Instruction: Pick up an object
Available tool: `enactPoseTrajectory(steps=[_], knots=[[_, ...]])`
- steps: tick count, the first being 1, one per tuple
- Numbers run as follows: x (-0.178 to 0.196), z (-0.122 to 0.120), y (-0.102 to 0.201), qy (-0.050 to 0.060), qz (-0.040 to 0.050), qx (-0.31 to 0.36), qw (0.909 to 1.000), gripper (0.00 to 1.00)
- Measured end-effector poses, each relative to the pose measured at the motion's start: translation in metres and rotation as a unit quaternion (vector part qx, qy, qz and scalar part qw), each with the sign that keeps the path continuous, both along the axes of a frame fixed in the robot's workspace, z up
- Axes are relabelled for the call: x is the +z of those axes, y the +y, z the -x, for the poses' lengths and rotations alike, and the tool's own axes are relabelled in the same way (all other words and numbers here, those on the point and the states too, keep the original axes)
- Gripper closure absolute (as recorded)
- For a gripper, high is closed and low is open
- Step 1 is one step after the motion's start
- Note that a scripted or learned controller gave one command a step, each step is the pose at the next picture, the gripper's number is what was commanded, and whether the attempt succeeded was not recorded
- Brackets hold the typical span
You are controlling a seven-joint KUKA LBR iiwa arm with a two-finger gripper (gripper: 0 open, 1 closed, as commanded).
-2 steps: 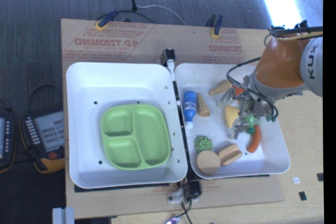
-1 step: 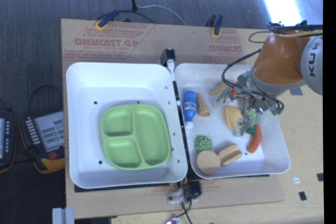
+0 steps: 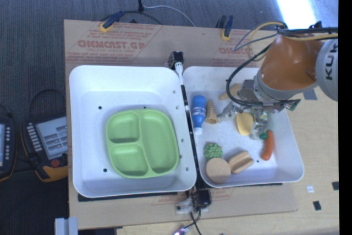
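arm over the right bin [image 3: 286, 170], pincer [image 3: 257, 118] low among the toys; cannot tell how it stands. yellow piece [image 3: 244, 124] lies right under it, orange carrot [image 3: 267, 146] just beside, blue bottle [image 3: 198, 107] and cone [image 3: 212, 111] toward the divider. green plate [image 3: 143, 142] sits in the left bin. judged: reach step, grasp not confirmed. next calls for closing squarely on the yellow piece, then lifting straight.

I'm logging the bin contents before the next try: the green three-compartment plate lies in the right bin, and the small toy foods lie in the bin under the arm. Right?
Not quite. The camera view shows the green three-compartment plate in the left white bin, not the right one. The rest stands: the small toy foods, such as the orange carrot and the blue bottle, lie in the right white bin under the arm.
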State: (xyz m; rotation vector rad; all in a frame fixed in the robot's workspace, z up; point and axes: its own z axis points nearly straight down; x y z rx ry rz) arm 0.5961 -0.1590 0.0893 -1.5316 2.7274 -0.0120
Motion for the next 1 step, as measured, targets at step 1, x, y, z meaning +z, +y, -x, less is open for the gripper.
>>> enactPoseTrajectory(steps=[1], knots=[[0.0000,0.0078,-0.0122,0.003,-0.0095,-0.042,0.9991,0.00]])
